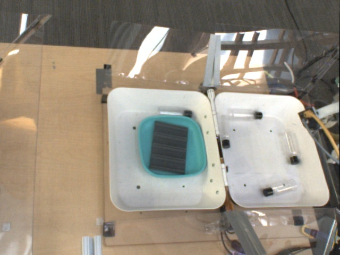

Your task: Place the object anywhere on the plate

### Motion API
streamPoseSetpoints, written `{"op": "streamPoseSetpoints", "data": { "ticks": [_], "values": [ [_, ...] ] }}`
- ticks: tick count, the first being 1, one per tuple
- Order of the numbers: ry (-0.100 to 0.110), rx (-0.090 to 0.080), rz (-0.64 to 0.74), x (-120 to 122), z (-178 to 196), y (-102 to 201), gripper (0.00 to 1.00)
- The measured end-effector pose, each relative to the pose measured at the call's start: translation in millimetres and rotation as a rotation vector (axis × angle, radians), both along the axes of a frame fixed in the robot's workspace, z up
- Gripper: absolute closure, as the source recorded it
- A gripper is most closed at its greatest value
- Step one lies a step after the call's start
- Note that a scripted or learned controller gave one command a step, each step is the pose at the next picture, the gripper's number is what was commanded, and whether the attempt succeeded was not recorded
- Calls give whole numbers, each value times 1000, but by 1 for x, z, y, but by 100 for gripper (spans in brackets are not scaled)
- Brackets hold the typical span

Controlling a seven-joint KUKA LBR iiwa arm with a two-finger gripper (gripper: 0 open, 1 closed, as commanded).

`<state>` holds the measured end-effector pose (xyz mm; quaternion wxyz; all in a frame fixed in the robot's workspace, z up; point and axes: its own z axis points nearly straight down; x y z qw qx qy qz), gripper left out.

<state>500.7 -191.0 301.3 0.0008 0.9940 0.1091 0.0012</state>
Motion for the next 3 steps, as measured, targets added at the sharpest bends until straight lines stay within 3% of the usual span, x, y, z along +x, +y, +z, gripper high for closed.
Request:
{"op": "streamPoseSetpoints", "data": {
  "ticks": [1, 2, 3],
  "values": [
    [2, 2, 0, -13, -100, 8, 0],
    [-13, -7, 11, 1, 136, -5, 0],
    [-7, -4, -11, -12, 120, -15, 0]
  ]
}}
